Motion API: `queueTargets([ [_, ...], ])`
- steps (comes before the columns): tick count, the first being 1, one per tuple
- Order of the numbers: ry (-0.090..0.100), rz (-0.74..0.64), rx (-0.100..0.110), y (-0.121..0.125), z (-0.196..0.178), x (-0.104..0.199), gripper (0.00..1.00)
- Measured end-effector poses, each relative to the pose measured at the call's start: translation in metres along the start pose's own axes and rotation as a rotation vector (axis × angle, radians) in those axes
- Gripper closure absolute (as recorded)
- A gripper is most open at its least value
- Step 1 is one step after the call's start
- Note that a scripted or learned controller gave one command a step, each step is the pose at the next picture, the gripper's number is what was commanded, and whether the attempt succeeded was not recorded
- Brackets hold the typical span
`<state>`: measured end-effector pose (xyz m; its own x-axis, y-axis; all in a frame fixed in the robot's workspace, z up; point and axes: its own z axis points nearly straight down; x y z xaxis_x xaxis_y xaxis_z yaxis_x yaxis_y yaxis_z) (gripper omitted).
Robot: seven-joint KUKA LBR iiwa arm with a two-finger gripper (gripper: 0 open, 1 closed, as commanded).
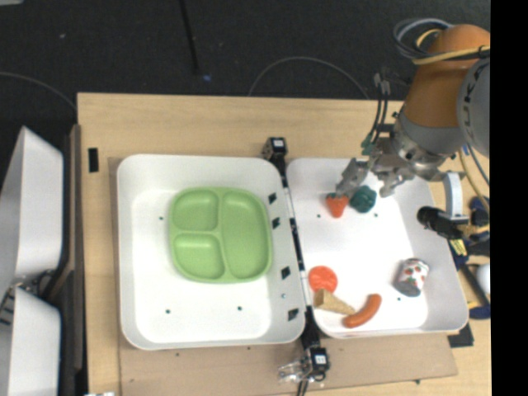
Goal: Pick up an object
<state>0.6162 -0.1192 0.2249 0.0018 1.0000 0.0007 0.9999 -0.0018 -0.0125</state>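
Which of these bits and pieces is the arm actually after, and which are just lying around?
Likely in play: gripper, small red piece, teal piece, both right beneath it.

Lying about: green divided plate, orange disc, sausage, tan wedge, grey-white toy.

A rounded orange band (441, 77) is seen at the upper right, capped by a lighter, glossy highlight. Beside it, a grey housing section (477, 110) of the arm is visible, with a grey metallic wrist (421, 151) set below the band. Thin black cables (381, 110) are run down the band's left side, and pale looped cables (417, 33) are gathered above it. The gripper (373, 177) is built of 2 slim grey metal fingers, joined to a compact grey body marked with dark fittings.
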Motion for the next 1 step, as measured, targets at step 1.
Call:
queueTargets([
  [1, -0.001, -0.002, -0.014, 0.0025, -0.0085, 0.0003, 0.00],
])
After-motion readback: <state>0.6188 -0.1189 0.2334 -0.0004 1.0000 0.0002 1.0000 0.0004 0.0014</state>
